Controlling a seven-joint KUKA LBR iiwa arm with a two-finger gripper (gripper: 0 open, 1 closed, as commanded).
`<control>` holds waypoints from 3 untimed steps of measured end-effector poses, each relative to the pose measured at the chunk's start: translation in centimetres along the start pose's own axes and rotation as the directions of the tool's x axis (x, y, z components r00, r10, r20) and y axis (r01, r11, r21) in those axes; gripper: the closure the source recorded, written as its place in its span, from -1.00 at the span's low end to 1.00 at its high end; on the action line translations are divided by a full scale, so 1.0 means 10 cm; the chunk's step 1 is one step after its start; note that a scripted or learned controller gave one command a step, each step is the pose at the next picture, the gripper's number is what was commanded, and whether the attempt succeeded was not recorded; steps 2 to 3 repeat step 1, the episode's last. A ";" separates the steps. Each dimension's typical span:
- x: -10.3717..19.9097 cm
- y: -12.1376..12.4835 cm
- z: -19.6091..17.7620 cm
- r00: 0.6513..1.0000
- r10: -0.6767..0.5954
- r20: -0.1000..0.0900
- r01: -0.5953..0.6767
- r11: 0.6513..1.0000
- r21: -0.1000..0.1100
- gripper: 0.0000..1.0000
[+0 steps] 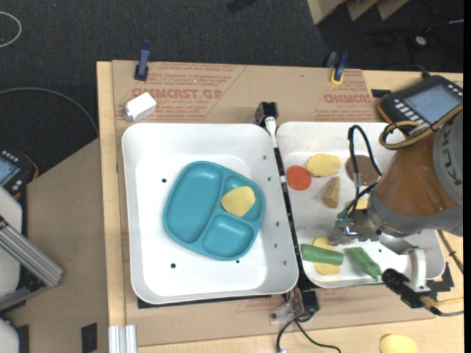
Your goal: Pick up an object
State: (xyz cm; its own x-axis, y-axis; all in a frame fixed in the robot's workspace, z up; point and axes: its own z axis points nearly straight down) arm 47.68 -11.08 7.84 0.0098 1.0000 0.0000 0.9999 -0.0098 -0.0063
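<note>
In the right bin (309, 134) lie several small toy foods: a red disc (298, 178), a pale yellow piece (323, 165), a tan cone (331, 190), a brown piece (363, 169), a green cylinder (321, 254) over a yellow piece (327, 266), and a green pod (364, 262). My gripper (346, 225) hangs low over the middle of this bin, just above the green cylinder and below the cone. The grey wrist and orange band (412, 186) cover the bin's right side.
The left bin (147, 219) bears a blue divided plate (199, 212) with a yellow piece (238, 201) in its upper right compartment. A black clip (268, 112) joins the bins at the back. A handheld controller (423, 101) rests at the back right.
</note>
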 end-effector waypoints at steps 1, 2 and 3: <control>1.08 0.34 -1.11 1.000 -0.013 0.001 0.013 1.000 -0.014 1.00; 1.08 0.34 -1.11 1.000 -0.013 0.001 0.013 1.000 -0.014 1.00; 1.08 0.34 -1.11 1.000 -0.013 0.001 0.013 1.000 -0.014 1.00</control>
